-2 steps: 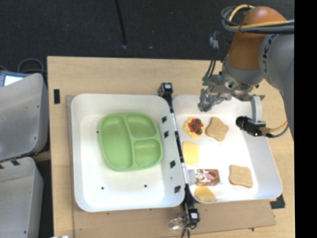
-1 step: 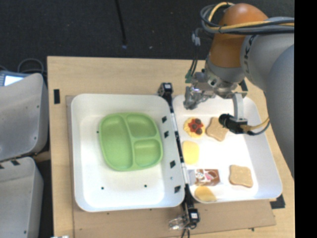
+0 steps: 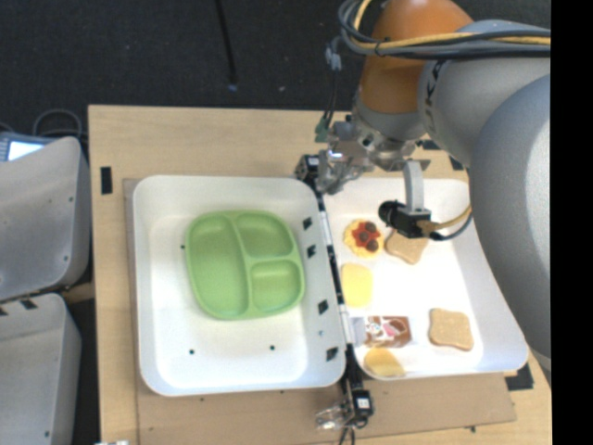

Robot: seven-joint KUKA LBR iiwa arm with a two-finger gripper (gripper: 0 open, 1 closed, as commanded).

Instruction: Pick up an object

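Tan toast slice [image 3: 450, 329] is left unpicked in the right bin [image 3: 489, 281], and the end effector [image 3: 326, 171] opening can't be told tbh.

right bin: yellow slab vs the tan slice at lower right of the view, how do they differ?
Colour: the yellow slab is plain pale yellow, while the tan slice is toast-brown with a darker edge.
Shape: the slab is a rounded rectangle, longer up the view than across. The slice is squarer.
Place: the slab lies close to the left wall of the right bin, and the slice lies toward the opposite side.
Shared: both lie flat on the bin floor.
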